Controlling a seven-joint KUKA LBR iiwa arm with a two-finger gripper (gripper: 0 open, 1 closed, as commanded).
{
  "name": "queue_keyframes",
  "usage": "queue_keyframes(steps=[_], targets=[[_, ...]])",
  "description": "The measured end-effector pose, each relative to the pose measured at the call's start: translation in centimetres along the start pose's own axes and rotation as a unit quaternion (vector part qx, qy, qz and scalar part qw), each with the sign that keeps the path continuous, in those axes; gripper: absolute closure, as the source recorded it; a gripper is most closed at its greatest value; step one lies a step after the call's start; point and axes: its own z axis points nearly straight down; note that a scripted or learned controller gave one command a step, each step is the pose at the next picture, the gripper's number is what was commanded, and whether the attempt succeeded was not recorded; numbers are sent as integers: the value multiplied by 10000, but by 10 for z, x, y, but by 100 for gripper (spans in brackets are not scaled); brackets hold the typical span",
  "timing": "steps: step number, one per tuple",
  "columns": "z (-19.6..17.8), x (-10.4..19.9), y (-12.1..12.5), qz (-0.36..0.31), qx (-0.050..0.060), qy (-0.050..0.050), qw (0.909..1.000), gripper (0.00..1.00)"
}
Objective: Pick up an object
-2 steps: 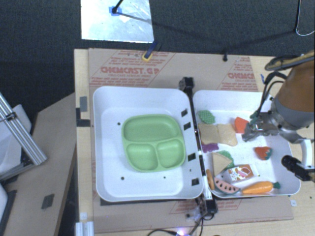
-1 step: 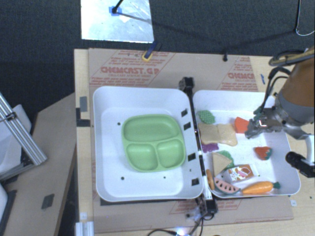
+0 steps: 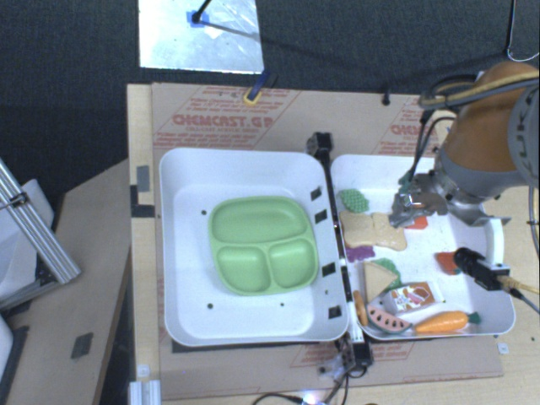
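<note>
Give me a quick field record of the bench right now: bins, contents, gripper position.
left bin: holds a green divided plate
right bin: holds toy food pieces
items in right bin: green knobbly piece, tan bone-shaped biscuit, purple piece, watermelon slice, carrot, small printed box
gripper: low over the right bin's upper part, beside the biscuit's right end
grasp: cannot tell; nothing visibly between the fingers

Green three-compartment plate (image 3: 261, 245) centred in left white bin (image 3: 181, 175). Brown cardboard sheet (image 3: 219, 118) under both bins. Shiny silver square (image 3: 202, 25) on dark floor beyond. Aluminium extrusion (image 3: 34, 234) at far left, on tan bench (image 3: 84, 310).
</note>
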Motion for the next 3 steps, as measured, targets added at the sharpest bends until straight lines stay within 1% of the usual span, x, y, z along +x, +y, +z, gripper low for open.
queue_keyframes(steps=[1,2,3], targets=[[-2,54,30,-7,-5,7,10000,100],[-5,64,37,16,5,1,10000,100],[-14,54,49,26,-2,-3,10000,100]])
